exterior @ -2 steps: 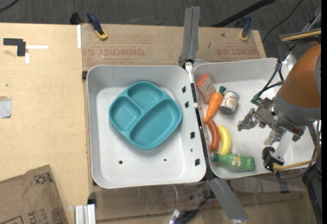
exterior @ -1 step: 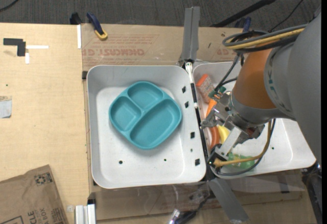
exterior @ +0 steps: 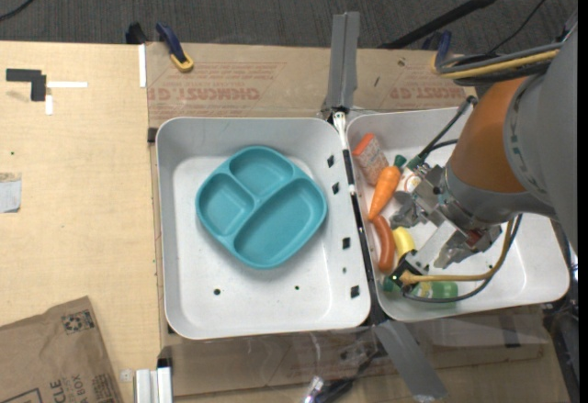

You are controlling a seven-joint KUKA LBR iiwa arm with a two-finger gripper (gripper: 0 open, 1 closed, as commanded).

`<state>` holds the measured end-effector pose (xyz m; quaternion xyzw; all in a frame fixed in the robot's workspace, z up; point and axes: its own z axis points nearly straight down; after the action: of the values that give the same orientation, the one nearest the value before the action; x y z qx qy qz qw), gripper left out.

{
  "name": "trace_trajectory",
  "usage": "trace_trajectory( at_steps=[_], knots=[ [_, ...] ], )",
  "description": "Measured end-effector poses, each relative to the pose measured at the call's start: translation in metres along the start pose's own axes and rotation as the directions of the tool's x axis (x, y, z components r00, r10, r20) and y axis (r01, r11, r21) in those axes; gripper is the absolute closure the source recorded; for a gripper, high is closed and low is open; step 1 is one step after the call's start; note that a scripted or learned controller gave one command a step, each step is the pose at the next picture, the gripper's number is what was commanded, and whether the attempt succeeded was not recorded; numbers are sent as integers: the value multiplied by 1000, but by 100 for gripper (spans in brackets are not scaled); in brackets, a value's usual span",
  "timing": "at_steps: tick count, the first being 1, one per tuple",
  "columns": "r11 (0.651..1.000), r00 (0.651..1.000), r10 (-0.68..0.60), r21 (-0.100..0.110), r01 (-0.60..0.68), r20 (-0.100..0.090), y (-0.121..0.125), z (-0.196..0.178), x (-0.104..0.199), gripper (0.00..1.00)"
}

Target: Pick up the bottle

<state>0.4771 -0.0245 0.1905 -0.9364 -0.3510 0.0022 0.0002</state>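
A small bottle (exterior: 368, 153) with an orange label lies at the far left corner of the right bin (exterior: 542, 286), against the wall between the bins. My gripper (exterior: 418, 205) hangs over the left half of that bin, right of the carrot (exterior: 384, 190) and a little nearer the camera than the bottle. There is a gap between it and the bottle. The grey arm with its orange band (exterior: 487, 139) covers the bin's middle and right side. I see nothing held in the gripper.
A red pepper-like piece (exterior: 382, 243), a yellow piece (exterior: 402, 239) and a green object (exterior: 441, 291) lie near the right bin's front left. The left bin (exterior: 184, 300) holds a teal divided plate (exterior: 262, 206).
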Motion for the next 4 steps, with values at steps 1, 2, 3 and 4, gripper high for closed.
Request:
trace_trajectory(
  at_steps=[1,2,3,4],
  knots=[
    [977,977,215,0,-215,0,-27,0,24,0],
    [936,936,352,-1,-352,1,-82,0,71,0],
    [867,867,498,1,-498,-2,-110,98,97,0],
    [867,867,498,-1,-498,-3,-104,13,240,0]
  ],
)
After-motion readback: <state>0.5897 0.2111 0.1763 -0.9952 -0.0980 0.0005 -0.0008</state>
